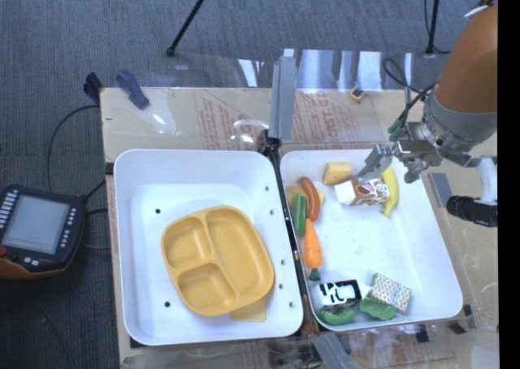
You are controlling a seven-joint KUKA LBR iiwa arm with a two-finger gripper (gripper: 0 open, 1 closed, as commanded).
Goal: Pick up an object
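Arm [471, 75] over the right bin [422, 253], near the toy food.

Left bin [138, 188] holds a yellow divided tray [215, 260]. In the right bin, the gripper [388, 166] hangs above a small carton [364, 192] and a banana [390, 190]; if it is open or closed I cannot tell. Carrot [312, 245] and sausage [309, 197] lie by the left wall.

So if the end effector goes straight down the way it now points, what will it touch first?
Probably the small milk carton lying directly below the end effector, beside the banana. Depth is hard to judge from this slanted view.
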